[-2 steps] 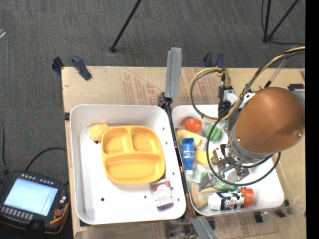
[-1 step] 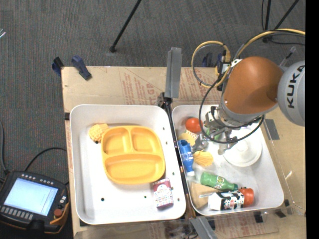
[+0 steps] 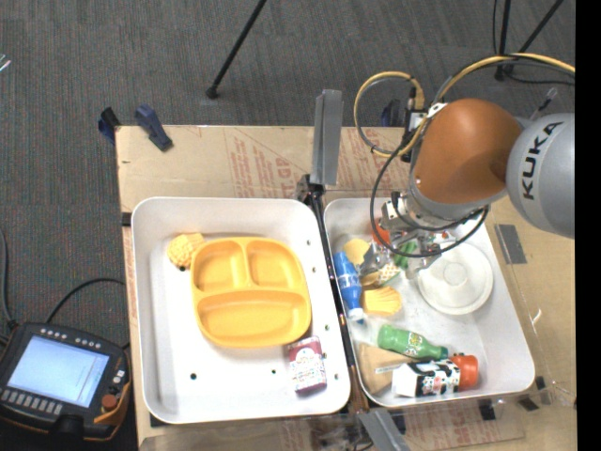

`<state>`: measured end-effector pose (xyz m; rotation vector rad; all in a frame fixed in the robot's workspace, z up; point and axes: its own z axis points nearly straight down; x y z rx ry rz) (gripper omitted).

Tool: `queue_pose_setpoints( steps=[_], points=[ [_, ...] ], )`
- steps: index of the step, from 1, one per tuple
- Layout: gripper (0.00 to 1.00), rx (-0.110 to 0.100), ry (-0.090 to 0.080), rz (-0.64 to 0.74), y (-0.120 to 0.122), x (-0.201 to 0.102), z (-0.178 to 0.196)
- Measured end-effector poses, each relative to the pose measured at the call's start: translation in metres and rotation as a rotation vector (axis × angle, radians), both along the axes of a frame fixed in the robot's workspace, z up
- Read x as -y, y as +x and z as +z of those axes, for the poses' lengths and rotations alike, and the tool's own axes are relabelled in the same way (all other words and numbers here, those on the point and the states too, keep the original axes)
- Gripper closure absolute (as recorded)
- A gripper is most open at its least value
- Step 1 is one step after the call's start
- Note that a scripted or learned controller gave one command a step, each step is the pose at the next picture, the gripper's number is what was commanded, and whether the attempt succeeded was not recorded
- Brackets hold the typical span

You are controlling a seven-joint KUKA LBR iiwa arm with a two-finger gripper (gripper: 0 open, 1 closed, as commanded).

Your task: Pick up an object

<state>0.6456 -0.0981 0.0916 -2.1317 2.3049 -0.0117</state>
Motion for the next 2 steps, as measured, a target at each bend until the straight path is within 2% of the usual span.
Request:
queue_pose_setpoints(
  steps=[2],
  points=[
    [0.00,0.003,0.003,0.042,-0.0121,-0.0002,0.0008]
  ],
)
